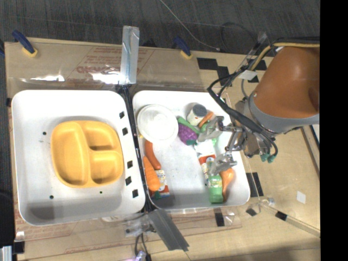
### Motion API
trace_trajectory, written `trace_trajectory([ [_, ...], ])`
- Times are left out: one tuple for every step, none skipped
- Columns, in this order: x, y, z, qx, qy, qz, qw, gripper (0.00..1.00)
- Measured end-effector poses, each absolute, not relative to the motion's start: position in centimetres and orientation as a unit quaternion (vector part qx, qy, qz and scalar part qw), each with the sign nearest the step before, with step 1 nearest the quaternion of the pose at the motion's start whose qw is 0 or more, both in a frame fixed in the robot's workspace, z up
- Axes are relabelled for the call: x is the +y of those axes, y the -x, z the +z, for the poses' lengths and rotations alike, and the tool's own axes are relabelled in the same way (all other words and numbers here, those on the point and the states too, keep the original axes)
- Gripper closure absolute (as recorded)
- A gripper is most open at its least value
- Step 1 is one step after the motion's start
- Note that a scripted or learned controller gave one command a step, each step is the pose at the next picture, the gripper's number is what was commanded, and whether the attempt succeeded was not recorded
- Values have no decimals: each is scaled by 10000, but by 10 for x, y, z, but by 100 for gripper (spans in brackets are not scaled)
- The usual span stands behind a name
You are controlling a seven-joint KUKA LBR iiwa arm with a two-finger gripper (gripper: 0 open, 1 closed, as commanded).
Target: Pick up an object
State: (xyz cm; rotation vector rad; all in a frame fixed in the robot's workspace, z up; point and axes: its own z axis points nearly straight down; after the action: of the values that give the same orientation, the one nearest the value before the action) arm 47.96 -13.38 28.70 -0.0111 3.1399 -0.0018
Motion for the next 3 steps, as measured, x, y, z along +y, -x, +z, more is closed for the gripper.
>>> trace_trajectory([
  [-176, -490, 133, 9984, -559, 13, -48, 0],
  [-191, -509, 92, 9981, -618, -2, -2, 0],
  [-190, -511, 104, 9983, -574, -5, 17, 100],
])
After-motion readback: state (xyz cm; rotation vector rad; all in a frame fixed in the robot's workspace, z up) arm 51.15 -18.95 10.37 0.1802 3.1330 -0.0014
